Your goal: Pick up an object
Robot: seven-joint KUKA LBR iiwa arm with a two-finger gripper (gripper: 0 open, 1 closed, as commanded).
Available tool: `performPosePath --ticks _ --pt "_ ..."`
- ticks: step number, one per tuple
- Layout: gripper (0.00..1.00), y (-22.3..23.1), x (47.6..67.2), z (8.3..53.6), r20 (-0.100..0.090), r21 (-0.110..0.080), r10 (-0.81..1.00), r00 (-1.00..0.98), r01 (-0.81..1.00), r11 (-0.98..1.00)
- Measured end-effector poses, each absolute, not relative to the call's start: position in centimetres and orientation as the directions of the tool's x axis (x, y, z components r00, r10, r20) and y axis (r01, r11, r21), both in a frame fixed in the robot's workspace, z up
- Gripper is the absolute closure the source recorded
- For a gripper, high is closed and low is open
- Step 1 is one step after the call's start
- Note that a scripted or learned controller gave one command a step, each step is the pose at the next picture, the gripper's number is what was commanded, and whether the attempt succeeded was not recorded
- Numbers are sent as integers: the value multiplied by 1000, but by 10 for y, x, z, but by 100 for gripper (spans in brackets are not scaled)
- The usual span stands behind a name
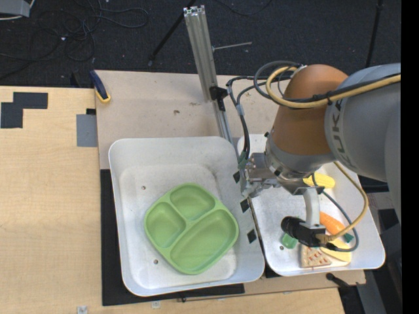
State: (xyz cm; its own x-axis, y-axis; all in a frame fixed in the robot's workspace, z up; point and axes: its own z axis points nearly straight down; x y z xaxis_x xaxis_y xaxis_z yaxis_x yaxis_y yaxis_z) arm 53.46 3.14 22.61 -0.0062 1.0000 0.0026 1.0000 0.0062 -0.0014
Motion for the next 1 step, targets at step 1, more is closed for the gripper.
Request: performPosePath --ticks 1 --pt "100 77 526 233 1 -2 1000 -6 1000 6"
